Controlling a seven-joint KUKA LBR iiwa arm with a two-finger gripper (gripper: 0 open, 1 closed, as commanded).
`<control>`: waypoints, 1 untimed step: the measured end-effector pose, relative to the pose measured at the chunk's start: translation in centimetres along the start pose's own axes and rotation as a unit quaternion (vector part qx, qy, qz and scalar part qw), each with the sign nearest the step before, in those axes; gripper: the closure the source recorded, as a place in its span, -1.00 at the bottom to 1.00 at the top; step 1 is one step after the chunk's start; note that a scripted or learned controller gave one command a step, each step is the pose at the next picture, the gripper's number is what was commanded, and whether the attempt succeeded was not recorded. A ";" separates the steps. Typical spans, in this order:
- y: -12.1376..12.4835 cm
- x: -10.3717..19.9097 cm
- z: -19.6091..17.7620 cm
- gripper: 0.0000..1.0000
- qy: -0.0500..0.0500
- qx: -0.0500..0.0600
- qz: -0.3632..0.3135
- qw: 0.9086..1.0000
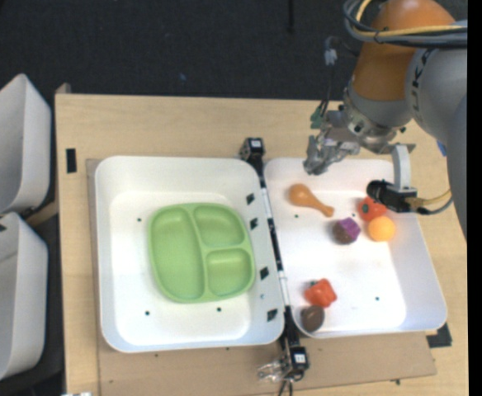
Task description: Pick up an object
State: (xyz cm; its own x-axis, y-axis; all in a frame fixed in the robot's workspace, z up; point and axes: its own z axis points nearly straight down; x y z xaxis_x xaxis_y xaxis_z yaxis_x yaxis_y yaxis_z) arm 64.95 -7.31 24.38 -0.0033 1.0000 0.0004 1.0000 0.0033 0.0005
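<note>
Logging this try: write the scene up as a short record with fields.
left bin: holds green divided tray
right bin: tan drumstick-shaped toy, purple item, orange ball, small red item behind ball, red item, brown item at near edge
gripper: above right bin's far left corner, nothing seen between fingers
nearest object to gripper: tan drumstick-shaped toy

Two white bins were seen side by side on the bench; the left bin (117,320) held a green divided plate (200,251); the right bin (414,304) held an orange drumstick-shaped toy (309,198), a purple object (346,231), an orange ball (381,228), a red piece (372,209), a red pepper (321,292) and a brown object (311,318); the gripper (317,165) was poised at that bin's upper left corner, nothing seen between its fingers.
</note>
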 end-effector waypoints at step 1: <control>-1.5 3.8 0.3 1.00 0.000 0.001 0.000 1.000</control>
State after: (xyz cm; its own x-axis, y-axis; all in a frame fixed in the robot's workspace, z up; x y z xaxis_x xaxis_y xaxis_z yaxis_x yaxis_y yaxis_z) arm 63.48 -3.49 24.07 -0.0035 1.0000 -0.0003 1.0000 0.0035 -0.0009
